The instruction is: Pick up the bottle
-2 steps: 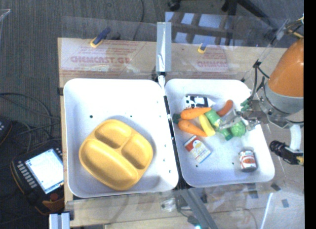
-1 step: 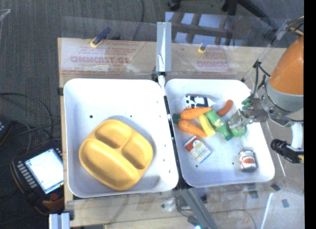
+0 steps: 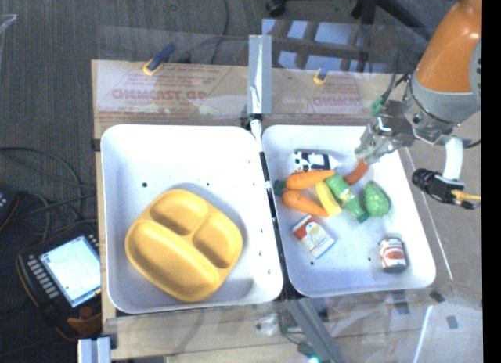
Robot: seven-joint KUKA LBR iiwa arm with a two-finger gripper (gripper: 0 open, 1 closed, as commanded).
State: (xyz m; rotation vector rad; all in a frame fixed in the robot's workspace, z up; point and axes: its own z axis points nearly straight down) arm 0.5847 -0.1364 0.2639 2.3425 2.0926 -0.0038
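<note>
Scanning from the left: the left bin [image 3: 117, 197] just has a yellow divided tray [image 3: 185, 242] in it, so nothing to do there. Everything that matters is in the right bin [image 3: 352, 264]. First come two carrots [image 3: 311, 179], with a small carton [image 3: 313, 237] below them. Then there's a yellow banana-looking piece [image 3: 327, 199], and pressed right against it is the green bottle [image 3: 345, 195], lying on its side at a slant in the middle of the pile. A small orange piece [image 3: 356, 171] sits just above the bottle. The gripper [image 3: 371, 150] hangs over the bin's upper right, close to that orange piece and not over the bottle yet. Honestly can't tell from this angle whether it's open or closed, and I don't see anything held in it. Further right is a green veggie [image 3: 376, 199] touching the bottle's lower end, then a can [image 3: 393, 253] off on its own. My take: the approach is the step in hand. It should shift down-left, line up across the bottle's narrow width rather than along it, and come down mid-body. With neighbours hugging both sides, grabbing the banana piece or veggie instead looks like the real risk.
</note>
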